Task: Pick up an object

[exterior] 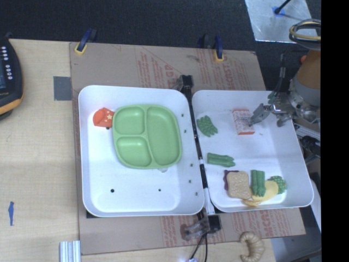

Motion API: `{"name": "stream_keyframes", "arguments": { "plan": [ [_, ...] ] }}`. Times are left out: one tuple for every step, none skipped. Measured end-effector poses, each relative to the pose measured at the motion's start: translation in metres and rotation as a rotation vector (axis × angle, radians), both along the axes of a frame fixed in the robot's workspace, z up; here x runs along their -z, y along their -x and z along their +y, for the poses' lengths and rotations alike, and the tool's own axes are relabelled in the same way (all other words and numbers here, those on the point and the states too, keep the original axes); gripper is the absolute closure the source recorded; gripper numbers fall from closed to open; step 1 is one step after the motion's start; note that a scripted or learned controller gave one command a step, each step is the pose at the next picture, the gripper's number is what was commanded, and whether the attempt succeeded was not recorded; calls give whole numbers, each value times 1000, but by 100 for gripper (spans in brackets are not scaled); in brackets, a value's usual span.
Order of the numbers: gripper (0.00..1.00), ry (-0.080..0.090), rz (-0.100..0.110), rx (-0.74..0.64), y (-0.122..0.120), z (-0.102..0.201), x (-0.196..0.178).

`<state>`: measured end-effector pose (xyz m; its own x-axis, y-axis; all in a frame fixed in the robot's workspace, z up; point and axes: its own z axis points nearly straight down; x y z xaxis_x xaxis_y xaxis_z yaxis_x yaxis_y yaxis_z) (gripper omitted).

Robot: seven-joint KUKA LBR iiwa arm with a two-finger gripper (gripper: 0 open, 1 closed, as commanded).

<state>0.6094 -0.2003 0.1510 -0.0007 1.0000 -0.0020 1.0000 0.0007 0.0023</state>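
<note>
Beige curled toy (252, 245) sits on the bench at the near edge, well below-left of the pincer (260, 115). Pincer over the right bin (297, 146), far side, fingers spread open, gripping nothing. Small red-and-white packet (241, 121) just left of the fingertips, touching or nearly so. Green leafy piece (206, 125) further left, green pod (221, 159) below-left. Toast slice (238, 185) with green and yellow bits piled well below. Left bin (98, 195), far left of the pincer: green divided plate (147, 136), red toy (103, 117) beside it
</note>
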Motion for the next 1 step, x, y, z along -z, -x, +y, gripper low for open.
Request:
{"name": "stream_keyframes", "arguments": {
  "plan": [
    [0,-2,5,-8,-48,25,60]
  ]
}}
